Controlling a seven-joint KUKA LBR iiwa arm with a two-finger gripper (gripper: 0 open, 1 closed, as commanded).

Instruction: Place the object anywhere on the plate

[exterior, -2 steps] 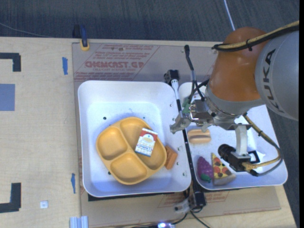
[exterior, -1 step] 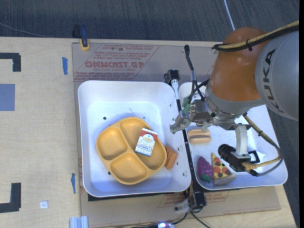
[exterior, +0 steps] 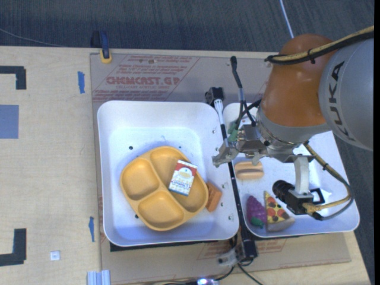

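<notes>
A yellow divided plate lies in the left white bin. A small white and red carton rests on the plate's right compartment, lying free. My gripper hangs over the wall between the two bins, just right of the plate and above-left of a toy hot dog in the right bin. I see nothing held in the gripper. The arm's body hides much of the right bin.
A small orange-brown block leans by the plate's right rim in the left bin. Purple grapes and a pizza slice lie at the right bin's front. Bare floor shows in the left bin's back half.
</notes>
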